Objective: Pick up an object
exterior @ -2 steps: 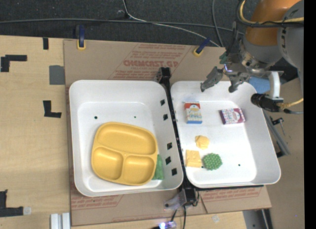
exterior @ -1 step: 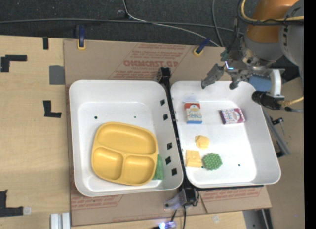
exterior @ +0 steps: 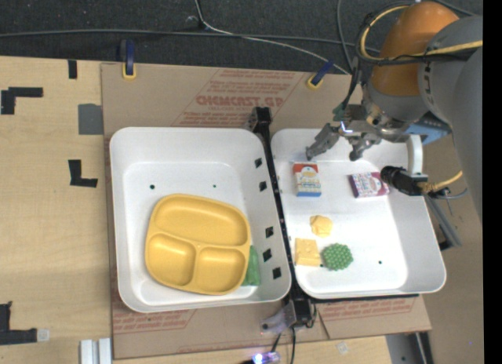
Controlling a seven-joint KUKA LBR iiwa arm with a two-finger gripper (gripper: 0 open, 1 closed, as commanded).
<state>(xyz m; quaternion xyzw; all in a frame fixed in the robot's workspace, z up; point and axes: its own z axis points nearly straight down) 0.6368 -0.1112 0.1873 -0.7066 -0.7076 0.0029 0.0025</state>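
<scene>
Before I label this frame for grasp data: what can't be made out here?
Camera view:
- Green thing in the left bin: mostly hidden by the yellow tray; shape unclear.
- Box and purple packet: print too small to read.
- Gripper, fingers open: its height above the right bin cannot be judged from this slant.

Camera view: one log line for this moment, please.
pincer: open, holding nothing | position: over far end of right bin | nearest item: small box | pickup: not yet done
</scene>
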